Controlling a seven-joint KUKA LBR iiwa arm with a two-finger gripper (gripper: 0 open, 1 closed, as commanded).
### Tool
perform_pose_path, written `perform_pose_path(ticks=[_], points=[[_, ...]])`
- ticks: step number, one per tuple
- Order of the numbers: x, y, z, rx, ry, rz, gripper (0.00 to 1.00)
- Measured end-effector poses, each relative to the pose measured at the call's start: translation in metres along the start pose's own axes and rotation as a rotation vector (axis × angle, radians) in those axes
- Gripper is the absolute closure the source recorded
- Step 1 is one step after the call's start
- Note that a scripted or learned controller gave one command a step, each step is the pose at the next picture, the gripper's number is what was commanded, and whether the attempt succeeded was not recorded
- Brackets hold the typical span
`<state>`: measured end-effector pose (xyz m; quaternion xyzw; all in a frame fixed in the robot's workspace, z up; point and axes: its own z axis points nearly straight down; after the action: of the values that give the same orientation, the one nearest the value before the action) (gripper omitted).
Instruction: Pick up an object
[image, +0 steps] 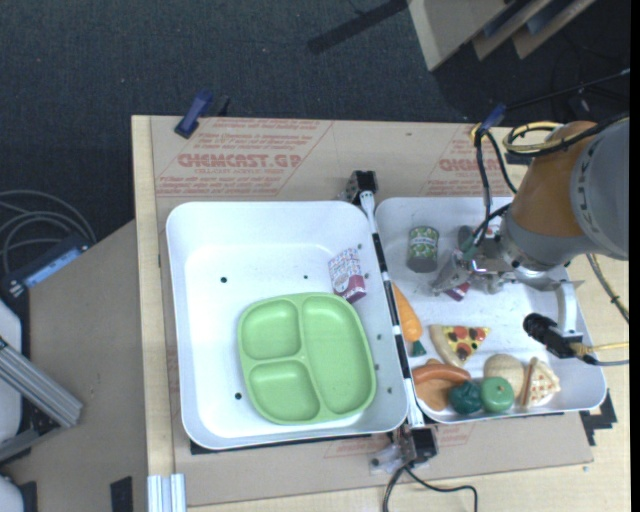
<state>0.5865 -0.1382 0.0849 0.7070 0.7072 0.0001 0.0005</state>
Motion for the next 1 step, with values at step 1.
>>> perform_pose_path(ticks=[1], points=[[-0.0433,0.0465,-0.0002,0.0,0.0,0.0,0.0]])
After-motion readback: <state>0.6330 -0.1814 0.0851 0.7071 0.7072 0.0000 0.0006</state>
